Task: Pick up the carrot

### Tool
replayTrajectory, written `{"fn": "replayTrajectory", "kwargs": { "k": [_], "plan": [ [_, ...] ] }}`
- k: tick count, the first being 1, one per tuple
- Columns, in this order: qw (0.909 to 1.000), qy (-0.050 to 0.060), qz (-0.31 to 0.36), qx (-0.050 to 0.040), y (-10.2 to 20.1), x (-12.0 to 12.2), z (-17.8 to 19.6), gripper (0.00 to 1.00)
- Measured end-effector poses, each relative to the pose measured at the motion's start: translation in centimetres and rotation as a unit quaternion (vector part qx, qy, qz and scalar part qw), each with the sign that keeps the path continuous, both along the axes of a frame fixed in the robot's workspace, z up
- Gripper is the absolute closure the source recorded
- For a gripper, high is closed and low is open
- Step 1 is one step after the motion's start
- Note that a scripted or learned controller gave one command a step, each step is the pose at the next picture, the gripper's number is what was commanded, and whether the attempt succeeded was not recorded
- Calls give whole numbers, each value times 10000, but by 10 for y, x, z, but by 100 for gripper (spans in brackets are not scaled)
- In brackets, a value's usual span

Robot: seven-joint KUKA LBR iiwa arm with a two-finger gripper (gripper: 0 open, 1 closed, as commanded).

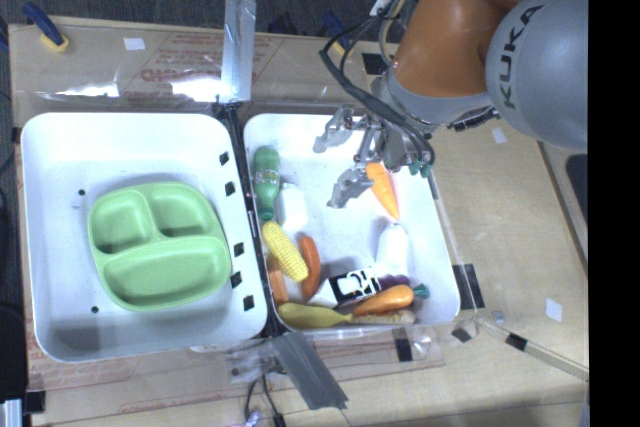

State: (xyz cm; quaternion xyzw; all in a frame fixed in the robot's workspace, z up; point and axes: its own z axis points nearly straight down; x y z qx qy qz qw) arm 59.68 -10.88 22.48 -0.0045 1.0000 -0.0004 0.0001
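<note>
The arm point(480, 45) reaches in from the right and hangs over the far part of the right bin point(440, 235). Its gripper point(372, 177) sits above the bin's white floor, and the carrot point(384, 190) shows between its fingers point(350, 185), the orange body slanting down and to the right with its tip pointing toward the near right; the fingers are closed on it. Below the carrot, a white bottle-like item point(392, 250) lies near the right wall. Along the left wall of the same bin a green bottle point(266, 177) lies lengthwise, with a corn cob point(284, 251) just nearer than it and an orange-red sausage-shaped piece point(311, 265) touching the cob's right side. At the near edge a yellow banana point(312, 316) lies flat, with a second orange vegetable point(385, 299) and a black-and-white item point(352, 285) just beside it. The left bin point(50, 155) carries a green divided plate point(158, 243) lying flat near its middle.
</note>
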Motion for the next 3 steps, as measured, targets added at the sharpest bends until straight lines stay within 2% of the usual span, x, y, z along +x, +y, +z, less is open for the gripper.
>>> {"fn": "replayTrajectory", "kwargs": {
  "k": [1,2,3],
  "plan": [
    [9969,-29,780,-10,-62,35,45,0],
    [9995,32,-324,11,-99,56,-63,0],
    [9983,9,-575,6,-98,36,-134,0]
  ]
}}
